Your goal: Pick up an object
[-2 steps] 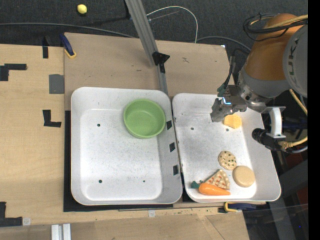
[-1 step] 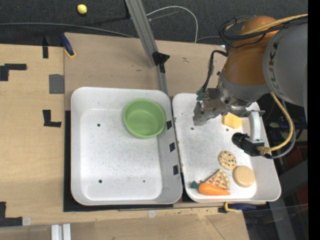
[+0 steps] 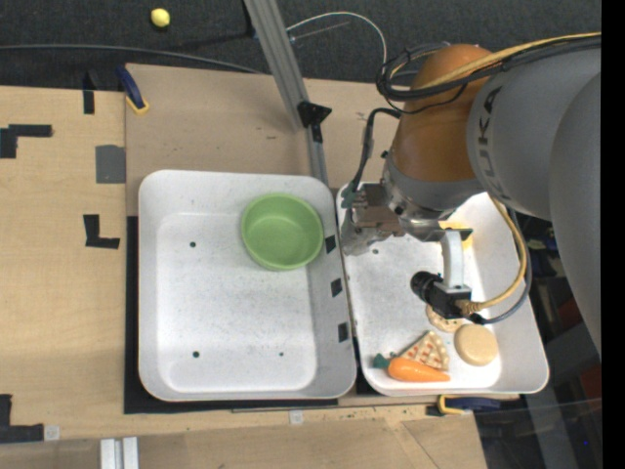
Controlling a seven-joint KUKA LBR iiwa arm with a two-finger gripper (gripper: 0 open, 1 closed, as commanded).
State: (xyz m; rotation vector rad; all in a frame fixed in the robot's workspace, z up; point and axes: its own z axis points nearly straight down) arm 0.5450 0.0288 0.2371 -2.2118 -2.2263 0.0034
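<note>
Bench (image 3: 59,291): light wood top with black tape marks and a grey patch at the left; it bears two shallow white bins side by side.

Left bin (image 3: 161,291): white, speckled floor, rounded corners. Contents: one green bowl (image 3: 282,231), upright, opening facing up, in the far right part of the bin, near the wall shared with the neighbouring bin. The remaining floor shows a few small dark dots.

Right bin (image 3: 527,369): white, its far half covered from above by the arm. Contents, all grouped at the near end:
- orange carrot (image 3: 410,369), lying on its side close to the near wall, green tip toward the left
- triangular pizza slice (image 3: 430,350), tan with red spots, touching the carrot on its far side
- round tan biscuit-like disc (image 3: 477,345), just right of the pizza slice
- a second round brown item (image 3: 444,319), partly hidden under black hardware, just beyond the disc

Arm (image 3: 547,115): grey, with orange band (image 3: 439,115), entering from the right above the right bin.

Gripper (image 3: 369,225): positioned at the far left corner of the right bin, beside the dividing wall, well apart from the group of toy foods and separate from the green bowl. Whether the claw is released or clenched cannot be told; nothing is seen grasped

Beyond the bench: small yellow ball (image 3: 160,17) on the dark floor, far left; a grey metal pole (image 3: 278,52) running diagonally
</note>
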